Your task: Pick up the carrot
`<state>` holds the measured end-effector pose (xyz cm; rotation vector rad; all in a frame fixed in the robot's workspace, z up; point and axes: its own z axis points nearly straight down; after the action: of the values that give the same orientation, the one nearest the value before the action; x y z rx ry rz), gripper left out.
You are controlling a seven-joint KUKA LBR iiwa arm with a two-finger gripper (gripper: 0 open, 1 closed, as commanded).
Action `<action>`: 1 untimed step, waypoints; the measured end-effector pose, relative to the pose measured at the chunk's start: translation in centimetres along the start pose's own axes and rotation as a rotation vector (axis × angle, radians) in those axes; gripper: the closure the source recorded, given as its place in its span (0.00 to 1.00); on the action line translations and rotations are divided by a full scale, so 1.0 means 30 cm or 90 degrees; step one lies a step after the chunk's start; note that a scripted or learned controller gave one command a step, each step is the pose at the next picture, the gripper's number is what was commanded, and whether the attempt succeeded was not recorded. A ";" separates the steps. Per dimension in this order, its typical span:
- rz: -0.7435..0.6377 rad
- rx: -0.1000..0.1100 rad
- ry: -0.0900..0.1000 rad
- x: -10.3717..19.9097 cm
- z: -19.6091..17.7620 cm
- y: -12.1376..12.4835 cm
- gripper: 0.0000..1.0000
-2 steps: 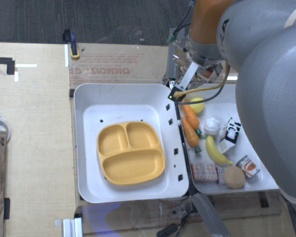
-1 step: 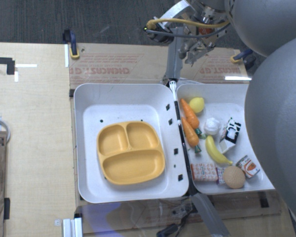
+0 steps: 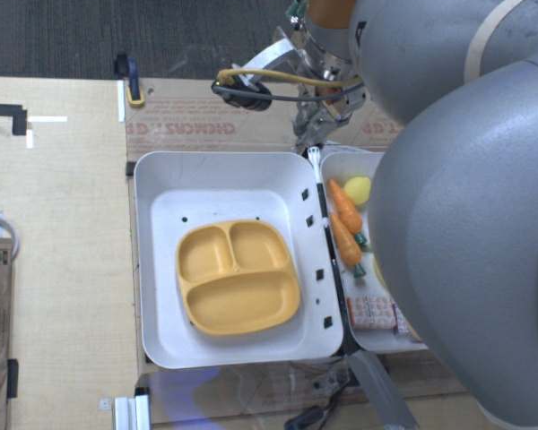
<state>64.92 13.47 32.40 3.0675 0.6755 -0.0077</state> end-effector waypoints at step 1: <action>0.151 0.000 0.002 0.015 0.097 -0.041 1.00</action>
<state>64.78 14.77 29.48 3.1259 0.3070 -0.0031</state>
